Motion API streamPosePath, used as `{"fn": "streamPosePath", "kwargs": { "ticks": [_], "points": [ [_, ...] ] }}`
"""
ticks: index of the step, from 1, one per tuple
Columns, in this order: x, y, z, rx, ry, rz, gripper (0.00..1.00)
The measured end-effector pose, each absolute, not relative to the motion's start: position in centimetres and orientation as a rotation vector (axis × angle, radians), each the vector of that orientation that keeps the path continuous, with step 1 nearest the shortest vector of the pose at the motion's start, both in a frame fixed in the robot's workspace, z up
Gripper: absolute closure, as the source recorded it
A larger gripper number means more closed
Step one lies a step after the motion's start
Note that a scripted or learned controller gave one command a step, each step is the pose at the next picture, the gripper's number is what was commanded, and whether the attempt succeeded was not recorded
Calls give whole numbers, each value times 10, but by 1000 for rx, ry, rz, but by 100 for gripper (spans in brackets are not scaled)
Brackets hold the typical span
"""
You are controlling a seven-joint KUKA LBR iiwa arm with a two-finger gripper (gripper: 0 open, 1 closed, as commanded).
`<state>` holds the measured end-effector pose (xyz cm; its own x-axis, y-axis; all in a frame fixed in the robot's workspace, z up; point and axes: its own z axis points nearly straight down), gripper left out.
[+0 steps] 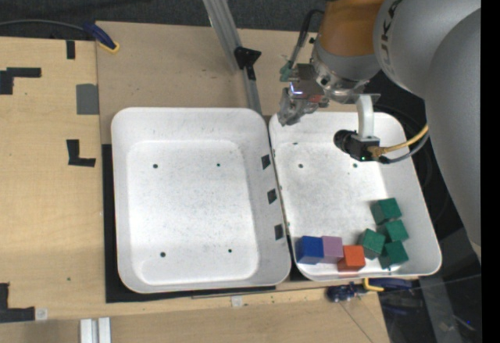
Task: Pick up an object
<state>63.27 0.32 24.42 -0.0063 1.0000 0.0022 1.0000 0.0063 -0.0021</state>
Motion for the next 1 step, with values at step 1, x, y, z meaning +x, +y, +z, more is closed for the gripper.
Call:
{"fn": "streamPosePath", "kwargs": {
  "ticks": [1],
  "points": [
    [609, 52, 250, -2212, -2227, 1, 100]
  ]
}}
